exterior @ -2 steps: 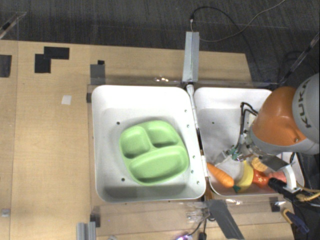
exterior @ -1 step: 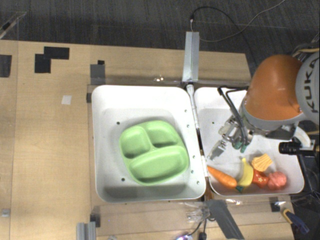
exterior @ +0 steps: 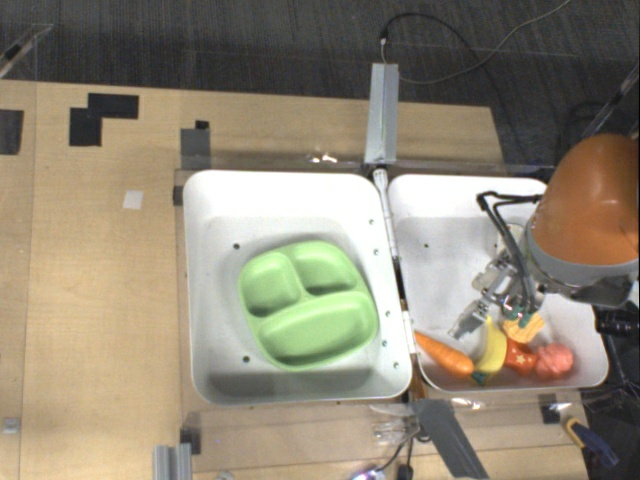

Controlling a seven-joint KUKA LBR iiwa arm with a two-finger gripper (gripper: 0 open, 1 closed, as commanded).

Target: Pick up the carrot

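Orange carrot [exterior: 445, 354] lies in the right bin [exterior: 440, 228], fingers [exterior: 478, 313] spread apart just above it, holding nothing.

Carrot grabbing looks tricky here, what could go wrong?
The carrot lies right beside the banana and other toy food, so the gripper might pinch the banana instead. The carrot also sits near the right bin's front wall, so a finger could bump the wall or push the carrot away.

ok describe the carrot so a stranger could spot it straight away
Look in the right white bin, along its near edge. The carrot lies leftmost in the cluster of toy food, beside the banana. It is the one orange, tapered piece, pointing toward the left bin.
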